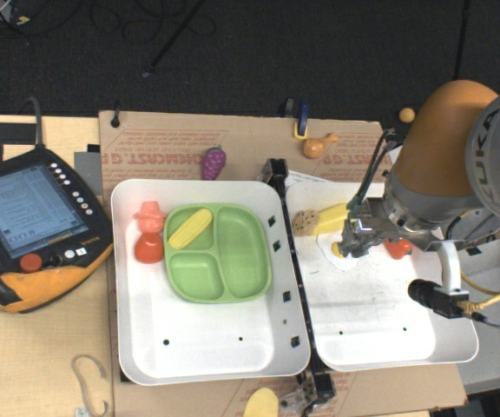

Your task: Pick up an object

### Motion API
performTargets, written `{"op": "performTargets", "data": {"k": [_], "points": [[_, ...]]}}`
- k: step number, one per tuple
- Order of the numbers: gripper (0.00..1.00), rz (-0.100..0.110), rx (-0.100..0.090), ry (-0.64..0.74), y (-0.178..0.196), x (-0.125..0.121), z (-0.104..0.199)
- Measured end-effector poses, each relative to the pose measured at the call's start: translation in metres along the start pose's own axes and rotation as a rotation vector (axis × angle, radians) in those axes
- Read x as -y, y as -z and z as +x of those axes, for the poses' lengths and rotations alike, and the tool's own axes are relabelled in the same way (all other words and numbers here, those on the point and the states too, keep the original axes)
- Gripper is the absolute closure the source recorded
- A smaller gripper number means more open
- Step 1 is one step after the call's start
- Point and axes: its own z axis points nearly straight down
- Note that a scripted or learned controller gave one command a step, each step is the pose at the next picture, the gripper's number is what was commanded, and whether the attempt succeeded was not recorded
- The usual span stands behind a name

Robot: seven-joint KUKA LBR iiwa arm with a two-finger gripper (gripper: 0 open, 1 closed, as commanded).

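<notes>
**Q:** Two bins are seen on the bench (33,354) — how are they filled, and where is the arm placed?

**A:** In the left bin (146,346) a green divided plate (220,254) is set, with a yellow corn cob (188,227) laid in its upper-left compartment. Just beside the plate's left edge a pink and red toy (149,231) is stood. In the right bin (389,337) the gripper (354,240) is lowered near the upper left, the grey wrist and orange band being carried in from the right.

**Q:** What could be picked up there?

**A:** A yellow wedge-shaped piece (330,219) and a brown speckled piece (303,222) are lain just beside the gripper's left. A red object (398,250) is partly hidden under the wrist on its right. The wedge is judged the nearest candidate.

**Q:** Is anything grasped?

**A:** That cannot be told; the tip is blurred and shadowed by the wrist, and nothing is clearly seen held.

**Q:** And outside the bins?

**A:** A purple grape bunch (213,162) and an orange pear-shaped toy (318,145) are left on the cardboard (146,146) behind, out of easy reach, so they are unlikely targets. A teach pendant (33,220) is rested at far left.
</notes>
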Motion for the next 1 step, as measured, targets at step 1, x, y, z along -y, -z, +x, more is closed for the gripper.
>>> {"op": "performTargets", "data": {"k": [1], "points": [[1.00, 0.003, 0.000, -0.001, -0.0125, 0.0166, 0.0033]]}}
